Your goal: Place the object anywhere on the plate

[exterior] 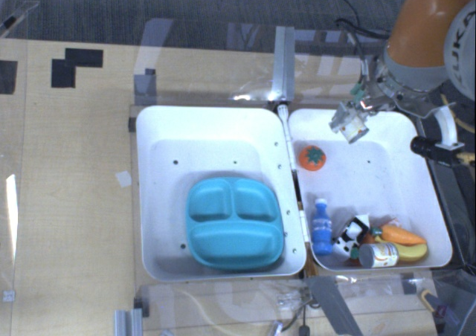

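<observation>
Two bins | plate [235,223] left-centre | gripper [349,123] above right bin [416,178] far edge

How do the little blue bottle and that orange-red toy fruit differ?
The bottle is blue and slender; the fruit is orange-red, round, with a green top. The bottle sits beside a pile of toys; the fruit sits alone, farther back. Both are in the right bin.

Two bins [149,178], one plate [234,223], six toys [313,157]

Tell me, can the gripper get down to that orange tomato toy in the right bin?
Probably yes: the tomato toy lies alone on bare bin floor, apart from the pile, with the gripper hanging just beyond it.
</observation>
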You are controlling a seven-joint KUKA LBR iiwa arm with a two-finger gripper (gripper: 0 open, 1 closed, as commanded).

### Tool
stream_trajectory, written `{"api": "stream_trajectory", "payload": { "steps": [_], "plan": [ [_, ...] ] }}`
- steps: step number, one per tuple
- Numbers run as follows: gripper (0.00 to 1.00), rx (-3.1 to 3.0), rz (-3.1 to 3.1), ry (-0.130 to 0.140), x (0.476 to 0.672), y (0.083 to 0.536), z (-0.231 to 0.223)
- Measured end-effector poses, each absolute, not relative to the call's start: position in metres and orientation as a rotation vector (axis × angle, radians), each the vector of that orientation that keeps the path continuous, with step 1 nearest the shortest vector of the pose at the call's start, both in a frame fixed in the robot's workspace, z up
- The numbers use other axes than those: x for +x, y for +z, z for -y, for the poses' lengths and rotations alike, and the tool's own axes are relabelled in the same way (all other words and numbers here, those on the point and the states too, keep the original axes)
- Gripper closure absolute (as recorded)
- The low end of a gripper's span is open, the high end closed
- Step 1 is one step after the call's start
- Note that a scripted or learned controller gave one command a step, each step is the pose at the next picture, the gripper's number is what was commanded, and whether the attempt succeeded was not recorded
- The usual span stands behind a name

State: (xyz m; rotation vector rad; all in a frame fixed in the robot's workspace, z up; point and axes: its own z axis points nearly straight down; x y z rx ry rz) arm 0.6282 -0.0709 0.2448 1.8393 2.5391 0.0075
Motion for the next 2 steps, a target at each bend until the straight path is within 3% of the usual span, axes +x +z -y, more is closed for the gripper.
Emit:
{"api": "stream_trajectory", "payload": {
  "steps": [1,2],
  "plan": [
    [1.0,1.887,-2.509,0.004,0.569,0.208,-0.01],
    [1.0,1.985,-2.433,0.003,0.525,0.198,-0.071]
  ]
}}
